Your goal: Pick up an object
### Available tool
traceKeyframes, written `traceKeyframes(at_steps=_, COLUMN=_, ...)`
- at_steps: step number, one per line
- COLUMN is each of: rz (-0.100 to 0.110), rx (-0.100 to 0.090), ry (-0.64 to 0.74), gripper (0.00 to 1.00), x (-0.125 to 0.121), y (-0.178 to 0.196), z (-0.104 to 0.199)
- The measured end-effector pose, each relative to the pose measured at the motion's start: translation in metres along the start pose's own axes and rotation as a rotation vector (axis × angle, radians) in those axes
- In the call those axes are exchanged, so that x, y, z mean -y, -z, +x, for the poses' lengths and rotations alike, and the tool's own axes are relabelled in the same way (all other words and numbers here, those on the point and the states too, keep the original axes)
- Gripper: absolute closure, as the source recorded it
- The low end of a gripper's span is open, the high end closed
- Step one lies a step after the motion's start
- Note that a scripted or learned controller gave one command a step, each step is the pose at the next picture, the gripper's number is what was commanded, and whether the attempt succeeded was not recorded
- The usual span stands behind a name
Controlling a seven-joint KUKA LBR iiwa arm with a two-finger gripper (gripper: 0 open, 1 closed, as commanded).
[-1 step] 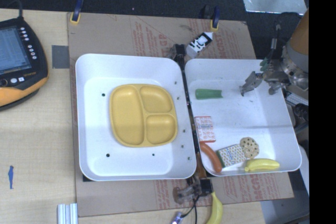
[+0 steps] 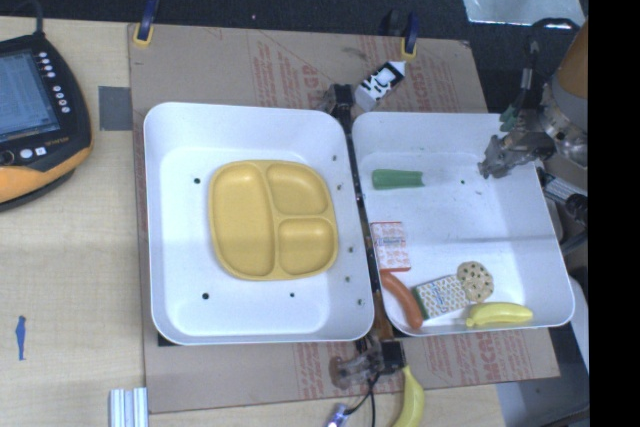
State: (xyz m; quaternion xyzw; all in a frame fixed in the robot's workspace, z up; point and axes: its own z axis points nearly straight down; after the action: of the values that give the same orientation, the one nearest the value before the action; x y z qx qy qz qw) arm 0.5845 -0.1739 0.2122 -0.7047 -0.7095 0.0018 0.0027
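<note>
The right bin (image 2: 500, 215) holds a green block (image 2: 398, 179) near its far left, a red-and-white card (image 2: 390, 245) on its left side, and at the front a sausage (image 2: 400, 298), a small patterned packet (image 2: 441, 296), a round cookie (image 2: 475, 280) and a yellow banana (image 2: 499, 315). My gripper (image 2: 497, 162) hangs at the bin's far right corner, above the bin floor and well away from all of these. Nothing shows between its dark fingers.
The left bin (image 2: 180, 305) holds a yellow sectioned plate (image 2: 272, 218). A teach pendant (image 2: 35, 120) lies at the left of the bench. A second banana (image 2: 410, 399) lies outside the bins at the front. Clamps (image 2: 146, 20) hold the cardboard at the back.
</note>
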Motion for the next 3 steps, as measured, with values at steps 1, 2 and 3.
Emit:
traceKeyframes(at_steps=1, rz=-0.001, rx=0.002, ry=-0.002, gripper=1.00, x=0.034, y=-0.090, z=-0.028)
traceKeyframes(at_steps=2, rz=-0.001, rx=0.001, ry=0.000, gripper=1.00, x=0.052, y=-0.093, z=-0.038)
traceKeyframes(at_steps=3, rz=-0.002, rx=0.001, ry=0.000, gripper=1.00, x=0.088, y=-0.101, z=-0.037)
